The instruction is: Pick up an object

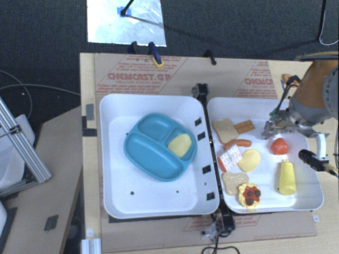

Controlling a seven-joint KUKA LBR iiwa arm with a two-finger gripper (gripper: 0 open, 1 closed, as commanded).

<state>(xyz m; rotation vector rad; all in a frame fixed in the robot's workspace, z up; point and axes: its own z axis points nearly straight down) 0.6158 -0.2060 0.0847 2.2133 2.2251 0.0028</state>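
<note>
Your desk (233,73) carries two white bins on printed cardboard over dark carpet; the pincer (271,129) hangs beside the tomato (279,146), grip state unclear.

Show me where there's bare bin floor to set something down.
Left bin: bare floor all around the blue divided plate, widest along the near wall. Right bin: crowded on its left and middle with toy food; a small bare patch lies between the pizza slice and the mustard bottle.
</note>
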